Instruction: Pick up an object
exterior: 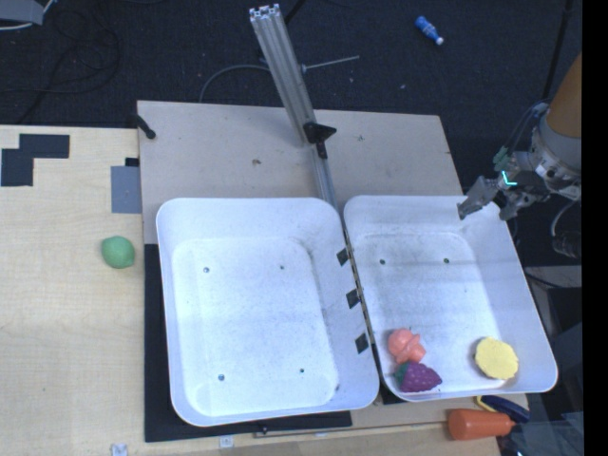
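Objects for the picking sit bunched at the near end of the right bin (494,255): an orange-pink toy (407,344), a purple one (418,377) touching it just below, and a yellow disc (496,358) a little apart toward the bin's right wall. All three lie low against the near rim, which looks like where loose things would slide and settle.

Up at the far right corner of that bin hangs the end effector (488,201), poised over the rim with nothing between its dark fingers, which appear spread apart. It is well apart from the toys, so by my read the approach is not yet begun.

Left bin (190,226) shows bare white floor. Off on the counter (57,340) to the left rests a green ball (118,252), and an orange thing (480,424) lies just outside the right bin's near edge.

Yellow disc looks the easiest target, standing alone with room for fingers on either side.
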You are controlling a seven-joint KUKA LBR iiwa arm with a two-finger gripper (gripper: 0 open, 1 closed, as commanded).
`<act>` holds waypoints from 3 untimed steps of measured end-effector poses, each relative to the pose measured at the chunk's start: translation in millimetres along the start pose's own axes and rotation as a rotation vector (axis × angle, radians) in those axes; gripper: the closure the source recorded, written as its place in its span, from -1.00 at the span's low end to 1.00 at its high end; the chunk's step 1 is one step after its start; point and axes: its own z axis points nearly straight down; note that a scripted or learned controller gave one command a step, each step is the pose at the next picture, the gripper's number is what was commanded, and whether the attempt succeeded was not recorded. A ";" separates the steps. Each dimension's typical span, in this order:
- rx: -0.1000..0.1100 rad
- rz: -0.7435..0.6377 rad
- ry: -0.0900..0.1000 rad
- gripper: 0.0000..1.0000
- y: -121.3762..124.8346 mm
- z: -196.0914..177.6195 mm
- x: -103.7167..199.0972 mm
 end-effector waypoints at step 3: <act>0.005 -0.001 0.001 -1.00 -5.2 106.5 2.0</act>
